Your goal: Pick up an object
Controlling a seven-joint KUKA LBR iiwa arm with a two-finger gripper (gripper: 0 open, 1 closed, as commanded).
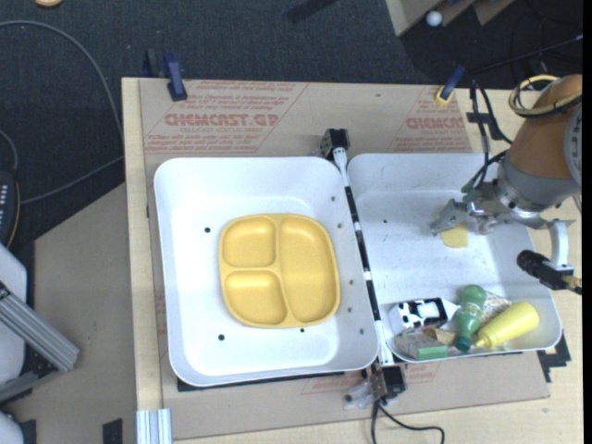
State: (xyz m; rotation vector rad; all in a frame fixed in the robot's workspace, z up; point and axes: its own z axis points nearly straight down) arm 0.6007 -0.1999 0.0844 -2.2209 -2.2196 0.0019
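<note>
Yellowish lump (454, 238) under fingers (460, 218) in right bin (398, 178); lump partly hidden, finger state unreadable.

Two white bins (185, 248), one yellow divided plate (277, 271), one yellow bottle (509, 325) (amid a small jumble).

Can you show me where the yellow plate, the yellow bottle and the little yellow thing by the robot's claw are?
Plate (278, 271): camera view, where its three sections meet.
Bottle (508, 325): camera view, middle of its body.
Small yellow piece (454, 238): camera view, its center, just below the end effector (460, 218).
</note>
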